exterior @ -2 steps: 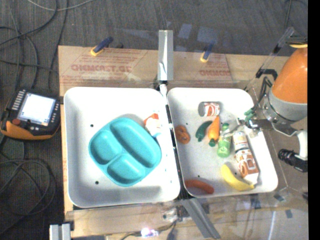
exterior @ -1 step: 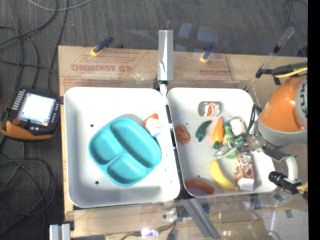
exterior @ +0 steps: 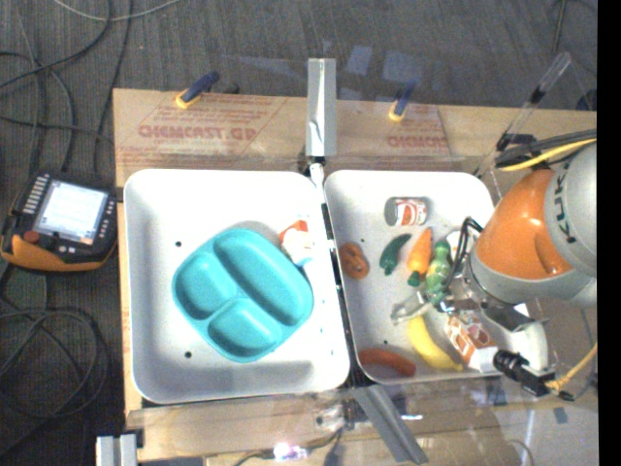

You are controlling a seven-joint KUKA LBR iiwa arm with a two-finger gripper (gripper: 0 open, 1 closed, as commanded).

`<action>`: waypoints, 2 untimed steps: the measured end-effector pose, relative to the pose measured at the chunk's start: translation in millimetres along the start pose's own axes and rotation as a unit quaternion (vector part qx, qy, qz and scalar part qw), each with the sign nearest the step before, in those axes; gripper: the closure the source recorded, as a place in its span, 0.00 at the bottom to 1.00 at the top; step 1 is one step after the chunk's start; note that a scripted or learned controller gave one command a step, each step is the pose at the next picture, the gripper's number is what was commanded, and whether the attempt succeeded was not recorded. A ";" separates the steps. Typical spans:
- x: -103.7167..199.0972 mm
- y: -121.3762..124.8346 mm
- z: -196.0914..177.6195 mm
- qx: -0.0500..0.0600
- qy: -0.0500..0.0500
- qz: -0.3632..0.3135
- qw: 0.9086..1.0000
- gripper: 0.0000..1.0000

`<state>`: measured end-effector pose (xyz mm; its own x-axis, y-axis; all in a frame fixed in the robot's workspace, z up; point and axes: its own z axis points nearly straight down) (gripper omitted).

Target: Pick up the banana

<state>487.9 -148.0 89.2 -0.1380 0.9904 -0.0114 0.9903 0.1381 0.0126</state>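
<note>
The banana (exterior: 432, 346) was seen lying in the right bin (exterior: 374, 197), low in it and near the front wall. It was yellow, short and curved, with its upper end pointing up-left and its lower end swept toward the right; no dark spots could be made out on the peel. A small orange-and-white carton (exterior: 468, 338) lay just beside it on the right, touching or nearly so, and a red sausage (exterior: 386, 360) lay just beside it on the left, near the front wall.

The pincer (exterior: 424, 304) was placed directly above the banana's upper end, reached in from the grey arm with its orange band (exterior: 519, 236). A metallic finger (exterior: 408, 308) was seen pointing left over the bin floor. Whether the pincer was wide or narrow could not be told, and nothing was seen between its fingers.

Farther back in the right bin, a carrot (exterior: 419, 250), a dark green pepper (exterior: 393, 251), a pretzel (exterior: 353, 259) and a red-labelled can (exterior: 408, 212) were seen. In the left bin (exterior: 146, 289) a teal divided plate (exterior: 243, 292) was seen on the tabletop's left side.
</note>
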 end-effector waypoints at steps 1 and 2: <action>0.1 0.0 0.1 -0.001 0.001 0.003 1.000 0.00; -19.2 -2.9 0.7 0.001 0.005 -0.093 0.996 0.00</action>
<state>487.8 -167.4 88.8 -0.3194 0.9476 -0.0035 0.9476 0.3194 0.0087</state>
